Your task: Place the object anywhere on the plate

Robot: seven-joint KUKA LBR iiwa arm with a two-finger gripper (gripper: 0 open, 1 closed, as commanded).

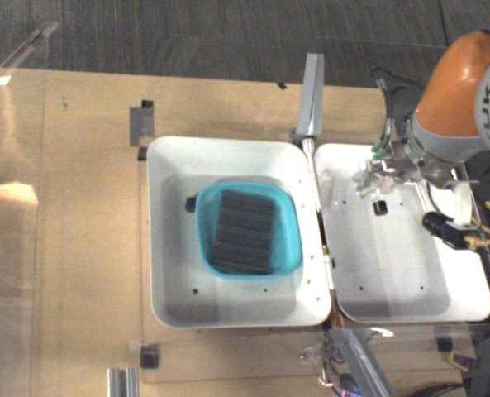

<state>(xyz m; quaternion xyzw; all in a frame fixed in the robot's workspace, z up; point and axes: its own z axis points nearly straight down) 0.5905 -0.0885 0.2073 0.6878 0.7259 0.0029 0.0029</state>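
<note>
A dark grey ribbed block (245,230) lies flat on the square cyan plate (290,231), which sits in the middle of the left bin (168,246). Its long side runs roughly front to back, and it covers most of the plate's centre. My gripper (377,182) hangs over the far left part of the right bin (393,284), well to the right of the plate and apart from the block. A small dark part (380,208) shows just below the gripper, over the bin floor.
A grey metal post (312,98) stands behind the seam between the bins. The arm's orange band (459,77) and black cables (443,228) hang over the right bin's far right side. A small black bit (191,204) touches the plate's left edge.
</note>
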